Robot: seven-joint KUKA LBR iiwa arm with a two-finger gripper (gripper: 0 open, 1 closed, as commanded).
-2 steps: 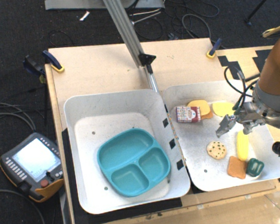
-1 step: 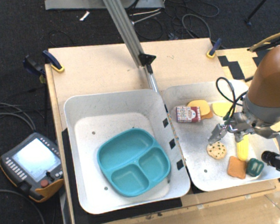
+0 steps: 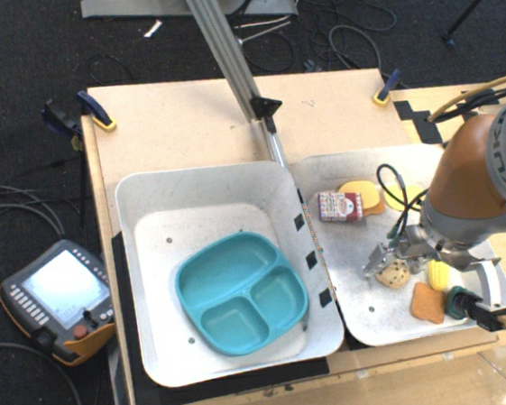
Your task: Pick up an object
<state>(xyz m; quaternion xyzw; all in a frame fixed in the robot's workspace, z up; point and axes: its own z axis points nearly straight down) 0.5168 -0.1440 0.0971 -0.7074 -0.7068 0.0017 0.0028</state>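
My gripper (finger state: I cannot tell) meets a speckled round cookie; orange wedge at four o'clock.

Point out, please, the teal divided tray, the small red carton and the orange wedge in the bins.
teal divided tray point(image 3: 241, 293): camera view, on its central divider ridge.
small red carton point(image 3: 340, 205): camera view, on the middle of its printed face.
orange wedge point(image 3: 426, 303): camera view, on its top surface.

Bright, even overhead light, soft shadows, mild glare on the white bins, reasonably sharp throughout.
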